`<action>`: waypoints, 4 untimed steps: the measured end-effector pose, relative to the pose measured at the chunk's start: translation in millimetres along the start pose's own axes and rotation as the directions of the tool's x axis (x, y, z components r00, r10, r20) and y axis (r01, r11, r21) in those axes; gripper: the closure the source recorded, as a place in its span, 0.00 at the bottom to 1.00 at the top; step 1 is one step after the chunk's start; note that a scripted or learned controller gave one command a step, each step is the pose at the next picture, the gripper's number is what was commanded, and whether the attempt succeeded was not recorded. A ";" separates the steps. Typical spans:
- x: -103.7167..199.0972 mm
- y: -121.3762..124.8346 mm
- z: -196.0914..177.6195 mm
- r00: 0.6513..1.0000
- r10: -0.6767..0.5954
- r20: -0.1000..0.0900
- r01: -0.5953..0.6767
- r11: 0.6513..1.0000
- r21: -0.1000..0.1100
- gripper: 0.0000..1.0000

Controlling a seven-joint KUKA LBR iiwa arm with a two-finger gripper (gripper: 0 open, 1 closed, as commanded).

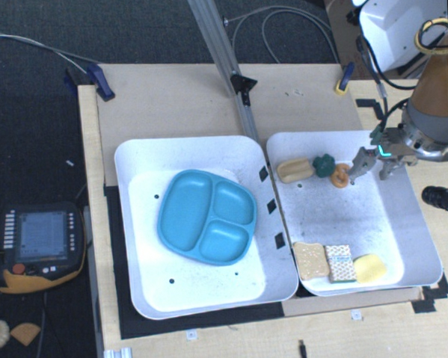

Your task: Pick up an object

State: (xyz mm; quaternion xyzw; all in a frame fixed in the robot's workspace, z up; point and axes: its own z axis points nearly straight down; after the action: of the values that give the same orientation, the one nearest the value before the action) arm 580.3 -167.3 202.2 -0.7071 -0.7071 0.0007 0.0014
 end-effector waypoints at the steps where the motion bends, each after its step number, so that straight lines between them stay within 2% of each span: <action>1: 0.0 0.8 -1.2 1.000 -0.001 0.001 0.001 1.000 -0.003 0.00; 3: -12.9 6.9 93.1 1.000 0.000 -0.001 0.000 1.000 0.002 0.00; 4: -12.2 7.6 117.3 1.000 -0.001 0.000 0.001 1.000 -0.002 0.00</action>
State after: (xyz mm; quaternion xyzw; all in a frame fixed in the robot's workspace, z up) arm 587.5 -179.4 84.8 -0.7068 -0.7074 0.0000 0.0009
